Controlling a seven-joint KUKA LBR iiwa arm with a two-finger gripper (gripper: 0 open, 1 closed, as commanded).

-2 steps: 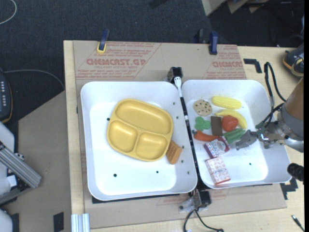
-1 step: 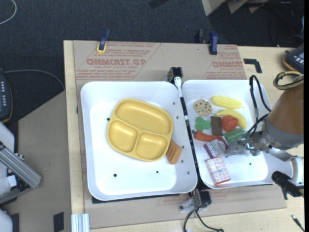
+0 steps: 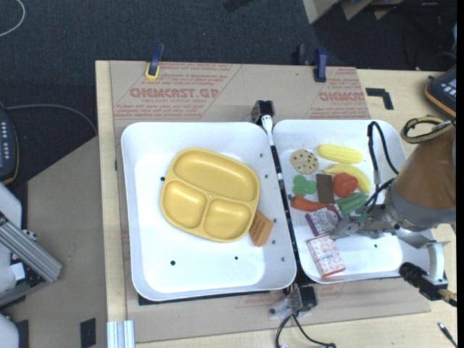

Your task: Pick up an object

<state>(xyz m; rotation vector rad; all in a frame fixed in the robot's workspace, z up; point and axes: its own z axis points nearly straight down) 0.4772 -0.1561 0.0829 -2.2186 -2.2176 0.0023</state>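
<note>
Camera view: toy food crowding hand.

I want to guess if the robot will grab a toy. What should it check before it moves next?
1. Tool is over the right bin where the toys are: ok.
2. A toy is close to the tool, the small pink packet sits right beside it: ok.
3. Something already held in the tool: cannot tell, the view is too blurry there.
4. Room around the target: not ok, the green piece, red tomato and brown block crowd together.
5. The other pink packet lies apart from the pile, easier to reach: ok.
6. Yellow tray is in the left bin, out of the way: ok.
</note>
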